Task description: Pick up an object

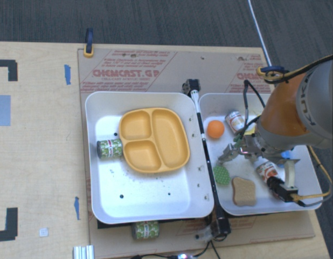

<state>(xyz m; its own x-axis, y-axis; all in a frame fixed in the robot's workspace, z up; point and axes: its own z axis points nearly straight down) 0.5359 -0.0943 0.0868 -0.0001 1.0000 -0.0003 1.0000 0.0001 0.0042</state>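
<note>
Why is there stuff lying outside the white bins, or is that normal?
One green-labelled can lies on its side on the bench, outside the left bin, just past its near rim. A matching can lies tipped inside that bin, against the yellow divided plate.

On the table, the left bin [102, 198] holds a yellow divided plate [154, 139] and a green can [110, 148], while the claw [229, 154] hovers in the right bin [312, 198] near an orange ball [215, 129].
</note>
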